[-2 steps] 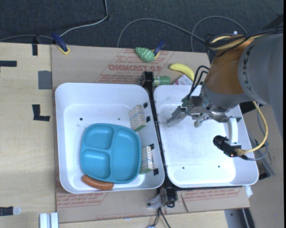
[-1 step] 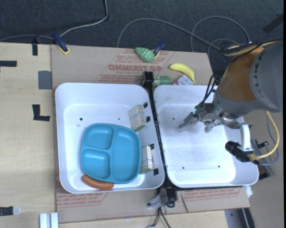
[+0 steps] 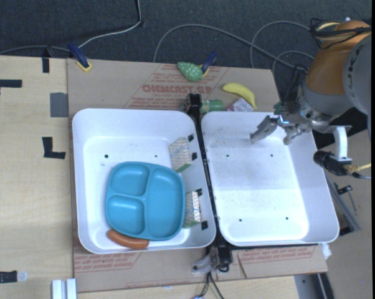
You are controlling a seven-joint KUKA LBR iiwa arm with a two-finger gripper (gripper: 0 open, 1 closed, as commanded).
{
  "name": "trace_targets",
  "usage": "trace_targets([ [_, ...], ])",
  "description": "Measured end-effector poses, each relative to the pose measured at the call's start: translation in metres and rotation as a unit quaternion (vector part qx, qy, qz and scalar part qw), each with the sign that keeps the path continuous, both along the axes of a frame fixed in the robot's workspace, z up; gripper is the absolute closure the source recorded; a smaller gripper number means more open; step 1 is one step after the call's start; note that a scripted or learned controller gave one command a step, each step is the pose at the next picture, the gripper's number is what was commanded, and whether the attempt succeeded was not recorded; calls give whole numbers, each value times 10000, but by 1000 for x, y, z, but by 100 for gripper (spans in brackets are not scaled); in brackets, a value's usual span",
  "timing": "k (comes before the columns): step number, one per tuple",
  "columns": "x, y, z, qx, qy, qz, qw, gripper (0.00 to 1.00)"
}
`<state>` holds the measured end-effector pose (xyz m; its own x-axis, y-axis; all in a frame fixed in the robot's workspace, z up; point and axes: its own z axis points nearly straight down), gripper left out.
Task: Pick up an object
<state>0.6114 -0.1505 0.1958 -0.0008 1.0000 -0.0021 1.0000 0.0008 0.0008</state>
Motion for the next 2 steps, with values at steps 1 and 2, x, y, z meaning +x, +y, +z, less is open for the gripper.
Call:
trace_targets([
  [1, 57, 36, -110, 2, -13, 8, 10000, 0],
  [2, 57, 49, -110, -3, -4, 1, 10000, 0],
])
